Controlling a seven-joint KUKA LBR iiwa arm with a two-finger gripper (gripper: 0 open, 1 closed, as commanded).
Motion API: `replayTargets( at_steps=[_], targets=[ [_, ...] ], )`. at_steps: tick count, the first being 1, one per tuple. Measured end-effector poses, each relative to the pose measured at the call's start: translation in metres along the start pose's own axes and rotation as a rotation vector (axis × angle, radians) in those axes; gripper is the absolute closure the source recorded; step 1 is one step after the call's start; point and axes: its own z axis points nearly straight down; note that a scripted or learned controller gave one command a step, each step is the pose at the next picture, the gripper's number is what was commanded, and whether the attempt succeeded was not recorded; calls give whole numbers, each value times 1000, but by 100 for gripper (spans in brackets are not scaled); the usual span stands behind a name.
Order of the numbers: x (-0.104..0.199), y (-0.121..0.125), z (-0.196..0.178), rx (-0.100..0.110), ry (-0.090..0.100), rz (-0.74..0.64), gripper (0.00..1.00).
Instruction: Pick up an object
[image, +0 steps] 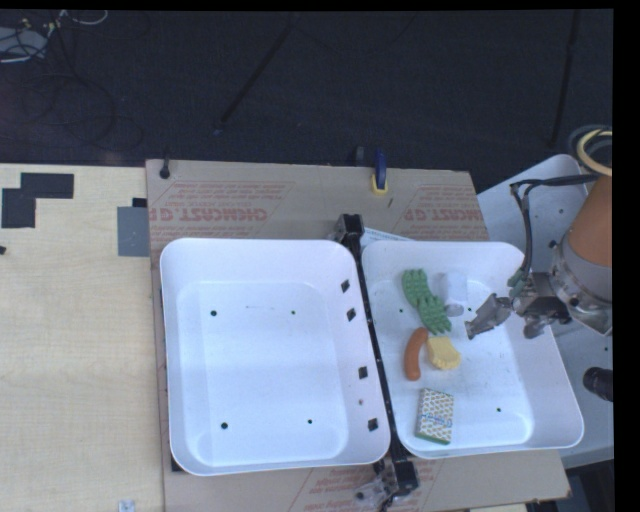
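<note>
Gripper of mine hangs unclenched holding nothing, so I should drop straight onto the yellow block just below-left of it.

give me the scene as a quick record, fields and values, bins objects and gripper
bins: two shallow white plastic bins side by side, left bin, right bin
right bin contents: green ridged toy; orange sausage-shaped toy; small yellow chunk beside the sausage; green-and-white patterned packet lying flat near the front
gripper: two-finger gripper over the right bin, right of the green toy, nothing seen between its fingers
base: brown cardboard sheet under both bins
</note>
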Motion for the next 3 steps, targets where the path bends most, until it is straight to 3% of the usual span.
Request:
replayTargets(
  at_steps=[1, 2, 3],
  targets=[
    [-1, 0, -9, 2, 1, 0, 100],
    [82, 26, -28, -4, 1, -9, 100],
    [140, -19, -106, -7, 1, -7, 100]
  ],
)
